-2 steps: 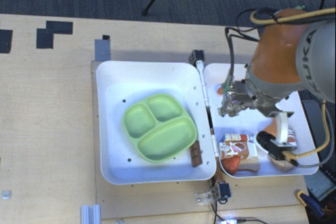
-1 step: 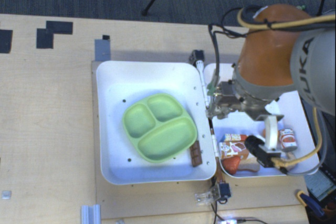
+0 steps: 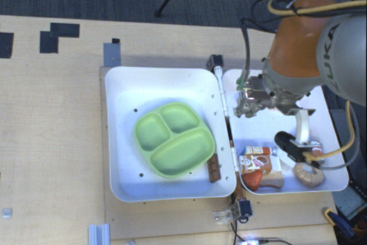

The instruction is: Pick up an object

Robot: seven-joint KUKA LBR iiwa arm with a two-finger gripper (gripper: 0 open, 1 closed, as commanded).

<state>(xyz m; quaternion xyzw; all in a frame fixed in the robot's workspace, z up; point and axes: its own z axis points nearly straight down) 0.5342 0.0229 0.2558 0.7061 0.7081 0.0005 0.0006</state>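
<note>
flat in the right bin (image 3: 261, 132), by its near left corner: red-and-white carton (image 3: 261, 163), long axis roughly far rim to near rim. just right of it, beige lump (image 3: 309, 175). over the same bin's far left, gripper (image 3: 248, 105), open or closed impossible to tell. in the left bin (image 3: 123, 123), green divided plate (image 3: 175, 139) and brown bar (image 3: 213, 168).

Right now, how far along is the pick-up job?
Done: nothing yet; the green divided plate lies in the left bin, the small carton in the right bin. In hand: the gripper hangs over the right bin, apart from the carton. Left: grasp and lift one thing.
</note>
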